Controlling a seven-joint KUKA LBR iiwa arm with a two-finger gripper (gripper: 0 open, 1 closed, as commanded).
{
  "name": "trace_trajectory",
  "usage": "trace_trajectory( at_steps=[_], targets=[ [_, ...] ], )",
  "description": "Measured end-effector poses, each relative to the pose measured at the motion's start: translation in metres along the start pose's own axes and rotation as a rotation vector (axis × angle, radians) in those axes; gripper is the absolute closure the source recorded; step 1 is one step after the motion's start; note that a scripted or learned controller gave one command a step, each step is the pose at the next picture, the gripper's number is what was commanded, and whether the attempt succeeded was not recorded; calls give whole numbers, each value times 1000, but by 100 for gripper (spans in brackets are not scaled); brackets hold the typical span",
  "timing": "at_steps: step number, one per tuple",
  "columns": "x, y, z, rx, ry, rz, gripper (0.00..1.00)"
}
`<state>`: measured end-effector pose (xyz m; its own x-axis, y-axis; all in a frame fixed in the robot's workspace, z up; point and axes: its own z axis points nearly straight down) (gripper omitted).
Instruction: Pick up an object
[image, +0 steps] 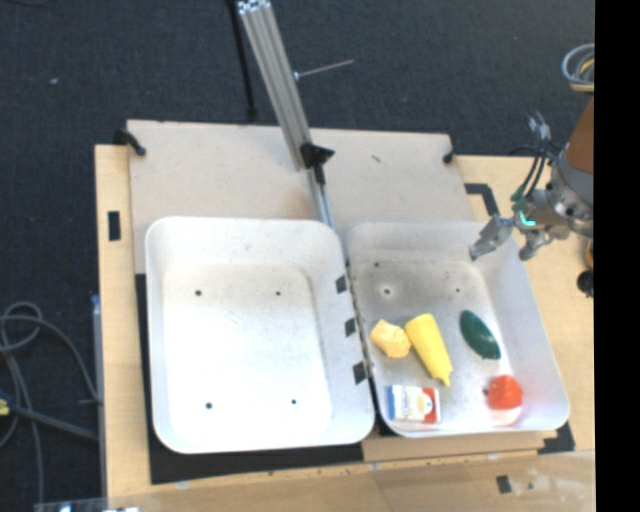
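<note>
Going left to right: the left bin (250, 330) comes first, then the right bin (425, 265) with all the pickable stuff bunched along its near half. Count is five, one of each: a small yellow lump (391, 339), a yellow banana-ish piece (432, 346) touching it, a red-and-white box (413, 404) just below those two, a dark green oval (480, 335), and a red ball (504, 391).

The gripper (509, 238) hangs over the right bin's far right corner, its two fingers spread apart with nothing between them. From there the green oval is nearest, at about 7 o'clock, with its long axis running 11 to 5. The banana piece lies further off toward 7, with the same tilt.
</note>
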<state>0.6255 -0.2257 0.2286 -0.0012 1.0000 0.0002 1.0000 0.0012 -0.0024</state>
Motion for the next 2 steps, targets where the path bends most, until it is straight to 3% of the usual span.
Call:
trace_trajectory(
  at_steps=[1,2],
  targets=[
    [-1,1,-3,-3,-4,-3,0],
    [0,1,39,-1,-3,-2,0]
  ],
)
